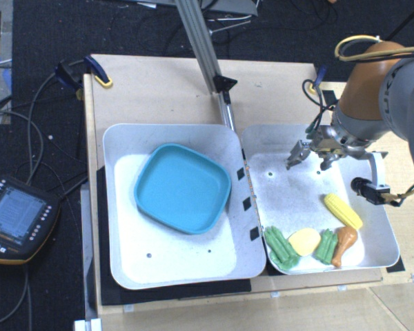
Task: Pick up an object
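Objects for the pick are all bunched up at the near end of the right bin (262,185), so here's what you've got in the camera view. There's a yellow corn cob (343,210) lying at a slant toward the right wall, a tan drumstick (343,243) just below it, and a pale yellow round piece (304,241) sitting between two green bits: a bunch of green beans (281,247) on its left and a smaller green piece (326,245) on its right, which touches the drumstick.

Your pincer (309,158) hangs over the far half of that same bin, well apart from the food pile. Fingers look spread apart with nothing between them, one tip pointing out to the left and the other lower and to the right. The grey arm (393,109) with its orange band (362,81) comes in from the right.

Over in the left bin (124,254) there's a blue square plate (183,187), tilted a bit, resting near the middle. Both bins sit side by side on the pale counter (159,88). A handheld pendant (17,216) lies on the dark floor to the left.
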`<move>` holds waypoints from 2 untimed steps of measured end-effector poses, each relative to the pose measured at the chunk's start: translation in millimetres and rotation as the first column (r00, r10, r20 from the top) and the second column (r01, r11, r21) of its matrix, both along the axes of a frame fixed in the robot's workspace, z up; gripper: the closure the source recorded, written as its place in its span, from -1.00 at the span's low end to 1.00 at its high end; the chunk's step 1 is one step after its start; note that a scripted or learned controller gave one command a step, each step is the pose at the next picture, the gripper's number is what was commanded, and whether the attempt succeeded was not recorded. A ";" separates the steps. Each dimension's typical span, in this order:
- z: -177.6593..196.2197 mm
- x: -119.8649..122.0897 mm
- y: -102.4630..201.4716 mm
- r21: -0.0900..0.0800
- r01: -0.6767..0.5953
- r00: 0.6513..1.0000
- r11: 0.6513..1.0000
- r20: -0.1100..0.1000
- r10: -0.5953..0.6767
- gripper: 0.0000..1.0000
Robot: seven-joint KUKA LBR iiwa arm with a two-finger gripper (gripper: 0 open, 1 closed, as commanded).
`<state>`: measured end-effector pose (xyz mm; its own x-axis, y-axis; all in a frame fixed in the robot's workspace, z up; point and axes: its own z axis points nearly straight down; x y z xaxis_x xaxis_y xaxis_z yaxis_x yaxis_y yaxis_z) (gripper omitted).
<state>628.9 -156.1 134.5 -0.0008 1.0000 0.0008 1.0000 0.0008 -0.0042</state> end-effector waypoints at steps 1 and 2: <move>13.3 1.1 -0.7 -0.001 0.000 1.000 1.000 0.005 0.000 1.00; 76.0 2.2 -1.8 -0.002 0.001 1.000 1.000 0.009 -0.001 1.00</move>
